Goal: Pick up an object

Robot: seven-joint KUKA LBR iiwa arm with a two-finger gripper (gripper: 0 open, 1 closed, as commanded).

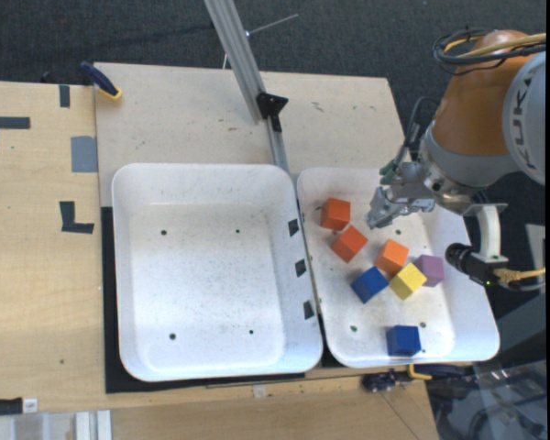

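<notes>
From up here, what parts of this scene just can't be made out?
- Gripper fingers, camera view: small and blurred against the right bin, so open or shut is unclear.
- Arm: cut off by the right edge.
- Purple block: partly hidden behind the yellow block.

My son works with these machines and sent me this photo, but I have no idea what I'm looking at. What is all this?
This is a single photo from a camera fixed above a workbench, looking down at a slant. The grey and orange machine on the right is a robot arm. At its end is a two-finger gripper, a simple claw for picking things up.

On the bench sit two shallow white bins side by side. The left bin is the larger one. The right bin holds small toy blocks: three orange blocks, two blue blocks, a yellow block and a purple block.

The gripper hangs over the right bin, near the orange blocks. I see no block between its fingers.
</notes>
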